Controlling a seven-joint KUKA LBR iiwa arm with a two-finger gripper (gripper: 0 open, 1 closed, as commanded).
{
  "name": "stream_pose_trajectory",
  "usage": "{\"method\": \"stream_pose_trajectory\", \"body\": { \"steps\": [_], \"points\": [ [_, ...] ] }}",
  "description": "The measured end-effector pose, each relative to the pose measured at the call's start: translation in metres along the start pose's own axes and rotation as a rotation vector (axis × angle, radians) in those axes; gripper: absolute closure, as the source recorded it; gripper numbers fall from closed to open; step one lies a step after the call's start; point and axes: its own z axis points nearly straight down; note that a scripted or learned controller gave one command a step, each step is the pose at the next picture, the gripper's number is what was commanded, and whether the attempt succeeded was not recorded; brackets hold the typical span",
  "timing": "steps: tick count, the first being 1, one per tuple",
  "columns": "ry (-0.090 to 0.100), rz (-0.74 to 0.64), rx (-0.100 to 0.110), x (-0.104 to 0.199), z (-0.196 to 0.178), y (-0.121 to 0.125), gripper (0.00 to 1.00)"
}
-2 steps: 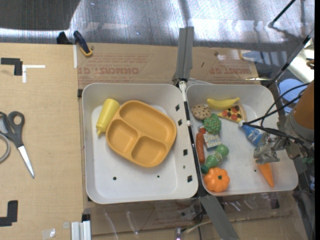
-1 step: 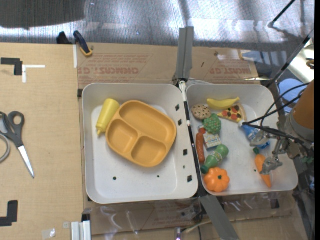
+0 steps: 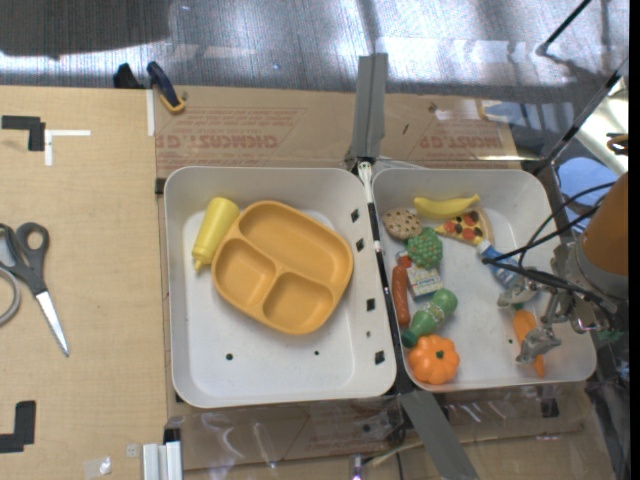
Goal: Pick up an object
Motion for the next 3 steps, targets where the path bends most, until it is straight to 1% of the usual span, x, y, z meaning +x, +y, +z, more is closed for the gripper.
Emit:
{"method": "stream_pose_trajectory", "body": {
  "steps": [1,2,3],
  "points": [
    [-0.004,-0.003,0.002,-0.0023,-0.0093,0.0006,1.00],
    [-0.003,-0.003,0.001,-0.0023,-0.0093,0.0007,0.00],
    [-0.007,-0.005,0.003,-0.0043,-0.0184,0.0009,1.00]
  ]
}}
